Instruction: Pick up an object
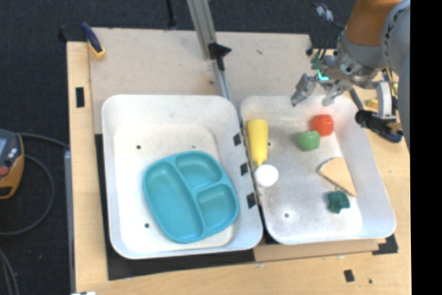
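Teal plastic divided plate alone in left white bin; right white bin holds yellow bottle, green piece, red ball, spaced for clean picks, gripper above them, fingers spread, holding nothing.

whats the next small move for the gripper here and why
Probably lower toward the red object. The gripper hovers open over the right bin's far edge, holding nothing, and that object lies closest, just in front of it, with the green object right beside it.
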`<state>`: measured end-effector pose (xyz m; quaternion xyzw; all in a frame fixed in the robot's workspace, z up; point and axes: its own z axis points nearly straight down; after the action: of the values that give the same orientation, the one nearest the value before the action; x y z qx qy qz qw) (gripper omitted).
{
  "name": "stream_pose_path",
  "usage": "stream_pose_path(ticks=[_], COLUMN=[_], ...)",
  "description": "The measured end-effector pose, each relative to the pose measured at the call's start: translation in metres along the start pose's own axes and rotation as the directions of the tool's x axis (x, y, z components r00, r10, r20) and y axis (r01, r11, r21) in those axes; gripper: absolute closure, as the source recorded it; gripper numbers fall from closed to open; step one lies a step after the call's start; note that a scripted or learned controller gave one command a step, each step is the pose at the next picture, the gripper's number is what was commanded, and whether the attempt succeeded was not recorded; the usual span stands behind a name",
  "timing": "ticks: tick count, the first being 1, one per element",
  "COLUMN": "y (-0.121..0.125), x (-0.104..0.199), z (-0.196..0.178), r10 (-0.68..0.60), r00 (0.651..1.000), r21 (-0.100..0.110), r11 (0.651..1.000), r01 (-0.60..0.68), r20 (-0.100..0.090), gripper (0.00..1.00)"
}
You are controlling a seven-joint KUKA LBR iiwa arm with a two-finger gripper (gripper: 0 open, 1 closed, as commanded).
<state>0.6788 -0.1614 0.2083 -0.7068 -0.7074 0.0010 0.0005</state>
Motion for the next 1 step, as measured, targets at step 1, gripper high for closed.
stream_pose_path(ticks=[1], y=[0.0008], x=[0.0001], z=[-0.0017], r10=[-0.001], r00=[1.000], r21=[-0.003], r11=[1.000], r01=[0.001], r20=[0.001], gripper=[0.00])
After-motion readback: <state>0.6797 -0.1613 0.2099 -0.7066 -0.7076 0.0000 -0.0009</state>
